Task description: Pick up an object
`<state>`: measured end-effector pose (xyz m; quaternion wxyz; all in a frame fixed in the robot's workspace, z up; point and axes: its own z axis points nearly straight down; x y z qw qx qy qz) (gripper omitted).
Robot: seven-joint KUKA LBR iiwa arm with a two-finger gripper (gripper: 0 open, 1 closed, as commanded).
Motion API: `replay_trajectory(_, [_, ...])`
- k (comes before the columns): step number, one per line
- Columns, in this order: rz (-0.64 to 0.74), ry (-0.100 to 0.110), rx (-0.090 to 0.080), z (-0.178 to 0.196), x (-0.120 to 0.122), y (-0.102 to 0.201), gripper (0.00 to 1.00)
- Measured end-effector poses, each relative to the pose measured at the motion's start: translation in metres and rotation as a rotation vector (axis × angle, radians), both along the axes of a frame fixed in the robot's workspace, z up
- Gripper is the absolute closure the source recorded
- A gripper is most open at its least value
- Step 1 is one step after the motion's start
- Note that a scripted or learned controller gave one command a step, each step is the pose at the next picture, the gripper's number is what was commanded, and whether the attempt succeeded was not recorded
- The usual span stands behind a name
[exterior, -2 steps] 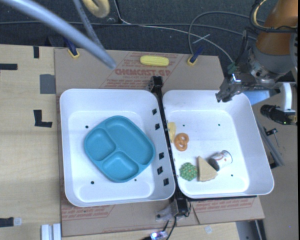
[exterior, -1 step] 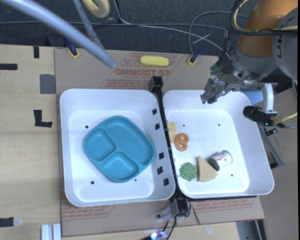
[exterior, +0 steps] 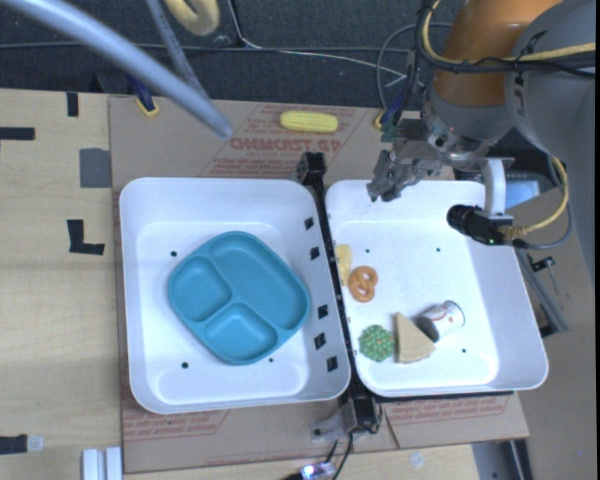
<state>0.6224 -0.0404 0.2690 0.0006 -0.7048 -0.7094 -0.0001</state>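
Objects for picking, a pretzel, green ball, sandwich wedge and small can, lay crowded well below the claw, whose grip state could not be told, so a descent risked nudging neighbours.

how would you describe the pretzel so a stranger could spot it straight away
Start at the right-hand white bin, the one without the blue tray. Look along its left wall, about halfway down, above the green ball and the tan wedge. The pretzel is the small orange-brown twisted loop with holes through it.
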Motion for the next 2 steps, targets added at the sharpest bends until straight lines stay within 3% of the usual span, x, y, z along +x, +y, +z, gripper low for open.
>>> replay_trajectory(2, [-0.001,0.000,-0.001,-0.004,0.016,0.091,1.00])
